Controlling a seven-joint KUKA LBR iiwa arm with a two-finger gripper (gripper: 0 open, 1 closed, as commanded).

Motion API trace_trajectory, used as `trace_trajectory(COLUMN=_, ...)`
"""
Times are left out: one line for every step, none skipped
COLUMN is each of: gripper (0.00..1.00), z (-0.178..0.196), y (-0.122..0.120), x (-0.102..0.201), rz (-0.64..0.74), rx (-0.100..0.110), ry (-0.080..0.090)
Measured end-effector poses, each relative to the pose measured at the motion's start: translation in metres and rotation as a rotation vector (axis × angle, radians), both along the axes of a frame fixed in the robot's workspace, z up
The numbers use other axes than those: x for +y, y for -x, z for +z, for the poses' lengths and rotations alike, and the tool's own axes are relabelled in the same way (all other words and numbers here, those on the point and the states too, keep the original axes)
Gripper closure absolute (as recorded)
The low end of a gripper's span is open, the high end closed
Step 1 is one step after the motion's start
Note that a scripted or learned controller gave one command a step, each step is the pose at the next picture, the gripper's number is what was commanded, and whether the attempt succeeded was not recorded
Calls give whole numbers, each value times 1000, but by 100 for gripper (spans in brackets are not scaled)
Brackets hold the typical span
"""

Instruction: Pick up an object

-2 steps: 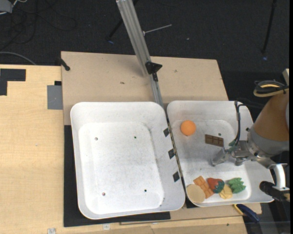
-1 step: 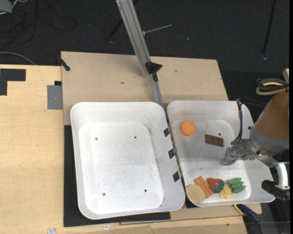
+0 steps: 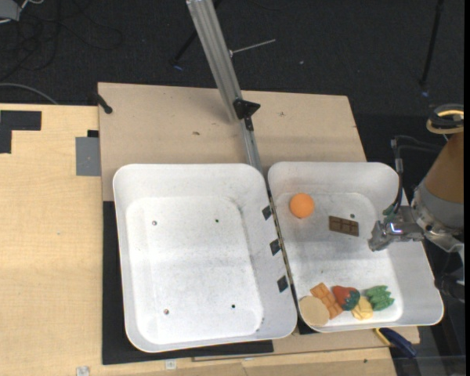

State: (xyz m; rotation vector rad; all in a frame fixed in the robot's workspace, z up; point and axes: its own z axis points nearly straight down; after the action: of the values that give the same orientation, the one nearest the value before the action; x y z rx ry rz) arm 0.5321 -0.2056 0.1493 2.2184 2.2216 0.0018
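Dark floor with loose cables lies behind a pale wooden bench (image 3: 47,233) that carries two shallow white bins side by side. Nothing has been lifted yet, so the whole pick is still to do: every object rests on a bin floor, and the gripper (image 3: 378,237) hangs low over the right bin's right side with nothing seen between its fingers. Whether those fingers are spread or closed cannot be told from this angle. Nearest, along the front edge of the right bin (image 3: 423,308), a small cluster lies together: a tan disc (image 3: 314,312) at the front left corner, an orange piece (image 3: 324,295) touching it, then a red piece (image 3: 345,295), a yellow piece (image 3: 363,310) and a green piece (image 3: 379,297) in a row toward the right. Farther back, a brown block (image 3: 345,225) sits mid-bin, just left of the gripper and probably the closest candidate. Beyond it, near the left wall, rests an orange ball (image 3: 301,206). To the left sits the left bin (image 3: 133,210). A slanted metal rail (image 3: 219,57) rises past the bench's far edge.
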Motion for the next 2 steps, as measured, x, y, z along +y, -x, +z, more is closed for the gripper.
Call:
trace_trajectory(gripper=100, z=43, y=-3, x=-2, rz=0, rx=0, ry=0)
trace_trajectory(gripper=100, z=93, y=-4, x=-3, rz=1, rx=-1, ry=1)
